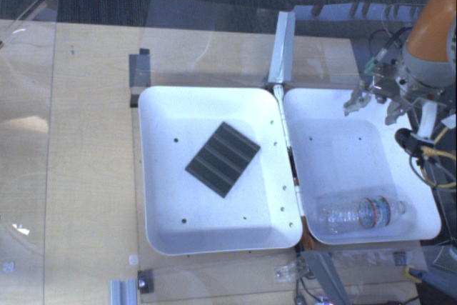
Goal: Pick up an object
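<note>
White plastic forms the two shallow bins sitting side by side on the pale wooden table [78, 153], and the right bin [314, 118] serves as the landmark for everything else. Inside it, along its near edge, a clear plastic bottle [360, 214] lies on its side, with a blue label around its middle and its cap end pointing toward the bin's right wall. Above the far right corner of that same bin hangs the claw [371, 105], carried by the grey arm with its orange band [432, 25]; its two metal fingers are spread apart with nothing between them, well apart from the bottle. Just left of the right bin, touching it along a shared edge, sits the left bin [164, 111], and near its centre lies a dark grey ribbed rectangular pad [223, 158], flat and turned at a slant to the bin walls. Black and yellow cables [421, 153] loop over the right bin's right rim.
</note>
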Motion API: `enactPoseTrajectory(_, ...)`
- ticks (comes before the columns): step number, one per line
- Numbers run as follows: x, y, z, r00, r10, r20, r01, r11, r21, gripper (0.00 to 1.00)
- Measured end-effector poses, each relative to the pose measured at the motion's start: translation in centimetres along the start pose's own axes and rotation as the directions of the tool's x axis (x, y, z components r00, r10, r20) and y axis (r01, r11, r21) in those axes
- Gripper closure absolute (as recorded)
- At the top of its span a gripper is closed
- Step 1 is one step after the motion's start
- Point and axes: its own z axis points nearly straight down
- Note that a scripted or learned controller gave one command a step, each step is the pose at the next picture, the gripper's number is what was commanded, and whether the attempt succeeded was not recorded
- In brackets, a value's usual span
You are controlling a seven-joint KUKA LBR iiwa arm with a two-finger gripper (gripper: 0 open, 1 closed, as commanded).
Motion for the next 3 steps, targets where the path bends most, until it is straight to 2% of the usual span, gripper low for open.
enactPoseTrajectory(1,-3.3,-4.2,0.8,0.995,0.098,0.001,-0.099,0.995,0.005,0.00)
enactPoseTrajectory(2,2.7,-8.1,13.5,0.993,0.117,-0.004,-0.117,0.993,-0.004,0.00)
enactPoseTrajectory(3,5.4,-0.3,13.7,1.000,-0.005,-0.002,0.005,1.000,-0.002,0.00)
